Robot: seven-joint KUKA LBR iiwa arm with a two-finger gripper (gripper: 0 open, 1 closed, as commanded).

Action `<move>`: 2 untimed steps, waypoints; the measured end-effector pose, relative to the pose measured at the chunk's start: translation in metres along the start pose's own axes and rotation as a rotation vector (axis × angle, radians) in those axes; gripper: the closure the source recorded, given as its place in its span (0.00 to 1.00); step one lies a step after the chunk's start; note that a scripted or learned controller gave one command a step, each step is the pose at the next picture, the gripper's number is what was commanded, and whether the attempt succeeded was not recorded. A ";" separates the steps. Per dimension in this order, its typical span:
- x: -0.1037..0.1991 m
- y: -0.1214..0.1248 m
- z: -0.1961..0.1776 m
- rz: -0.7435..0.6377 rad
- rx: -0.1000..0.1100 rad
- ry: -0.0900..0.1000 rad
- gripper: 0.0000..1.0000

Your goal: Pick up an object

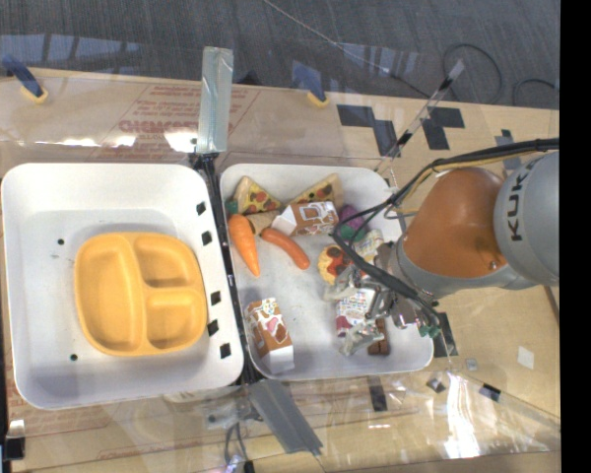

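The right bin [305, 368] holds several toy foods. An orange carrot [243, 243] lies beside a red sausage [285, 247]. Two pizza slices [253, 199] rest at the far rim, with a brown-and-white carton [313, 217] between them. Another small carton [268, 329] stands at the near left. My gripper [367, 310] is low in the bin's right half, over a cluster of small packets [353, 313] and a yellow-red piece [333, 262]. The orange wrist band [455, 227] hides the bin's right wall.
In the left bin [39, 195] lies a yellow divided plate [138, 292]. A black divider [220, 264] runs between the bins. Cables [414, 180] trail from the wrist over the right bin's far corner. Tape strips hold the bench cover down around both bins.
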State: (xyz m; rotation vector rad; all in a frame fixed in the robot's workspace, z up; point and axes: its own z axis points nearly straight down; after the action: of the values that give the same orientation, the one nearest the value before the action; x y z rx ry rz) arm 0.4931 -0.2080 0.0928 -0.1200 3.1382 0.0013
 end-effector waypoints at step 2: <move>0.001 -0.001 -0.001 -0.045 0.003 -0.005 0.00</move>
State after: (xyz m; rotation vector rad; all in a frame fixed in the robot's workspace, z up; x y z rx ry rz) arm 0.4924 -0.2088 0.0935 -0.1901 3.1297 -0.0031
